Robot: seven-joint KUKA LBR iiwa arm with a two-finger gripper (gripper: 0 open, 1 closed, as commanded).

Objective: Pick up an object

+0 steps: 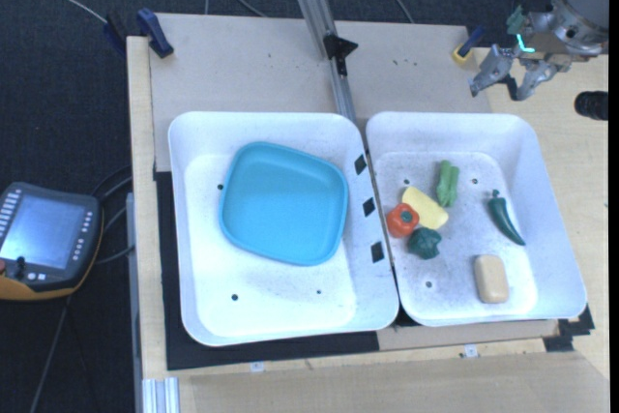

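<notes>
The arm's wrist is grey metal under an orange band, with a black cable beside it, a small cyan light, and a grey two-fingered end effector.

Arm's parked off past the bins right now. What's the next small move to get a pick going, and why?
Probably swing the gripper toward the camera until it hangs over the right bin, then descend. It hovers beyond that bin's far edge, holding nothing. The beige block looks the easiest target: it lies apart, while the yellow piece, red piece and dark green piece crowd together.
</notes>
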